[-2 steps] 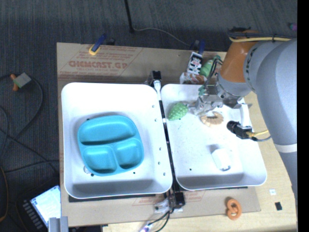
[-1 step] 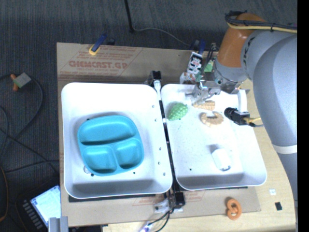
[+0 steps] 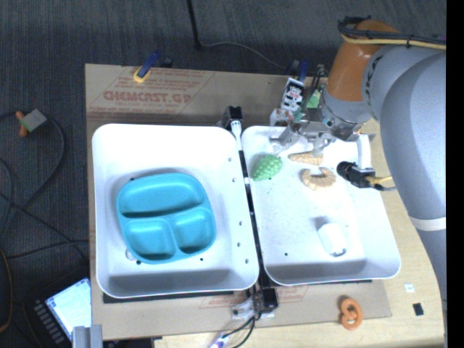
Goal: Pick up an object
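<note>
While reaching in from the upper right of the frame, hovers with pincer point(image 3: 303, 135) low over the top end of the right bin point(image 3: 377, 267); cannot tell whether apart or together. Just below and left of pincer, green bumpy ball point(image 3: 266, 167), near that bin's left wall. Directly beneath pincer, pale flat scrap point(image 3: 306, 156), with tan curled piece point(image 3: 319, 178) just under it. Further down, well apart, white cup-like thing point(image 3: 333, 238). Left bin point(image 3: 101, 194): blue divided tray point(image 3: 167, 216). On bare worktop point(image 3: 145, 96), bottom right, small orange ring point(image 3: 351, 312).
</note>
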Available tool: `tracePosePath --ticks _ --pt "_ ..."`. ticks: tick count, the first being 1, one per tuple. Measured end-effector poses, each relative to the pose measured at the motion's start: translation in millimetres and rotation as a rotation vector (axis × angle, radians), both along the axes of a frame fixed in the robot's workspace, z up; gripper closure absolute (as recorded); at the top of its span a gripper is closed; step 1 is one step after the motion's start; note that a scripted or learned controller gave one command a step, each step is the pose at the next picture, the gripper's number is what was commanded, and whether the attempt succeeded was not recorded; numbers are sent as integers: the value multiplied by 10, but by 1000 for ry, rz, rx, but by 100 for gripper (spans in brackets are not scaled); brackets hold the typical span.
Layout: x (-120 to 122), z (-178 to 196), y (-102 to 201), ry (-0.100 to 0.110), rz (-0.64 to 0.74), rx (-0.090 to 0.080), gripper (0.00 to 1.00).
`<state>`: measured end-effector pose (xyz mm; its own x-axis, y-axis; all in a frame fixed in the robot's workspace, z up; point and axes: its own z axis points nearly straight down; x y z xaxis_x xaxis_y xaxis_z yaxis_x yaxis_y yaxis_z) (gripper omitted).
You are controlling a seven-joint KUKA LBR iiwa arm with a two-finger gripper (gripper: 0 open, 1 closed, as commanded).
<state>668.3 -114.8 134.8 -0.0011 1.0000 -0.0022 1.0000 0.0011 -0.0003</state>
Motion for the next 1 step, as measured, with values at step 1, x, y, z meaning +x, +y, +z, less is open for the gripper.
tracePosePath --ticks 1 --pt "-561 -468 167 -8 -1 0 0"
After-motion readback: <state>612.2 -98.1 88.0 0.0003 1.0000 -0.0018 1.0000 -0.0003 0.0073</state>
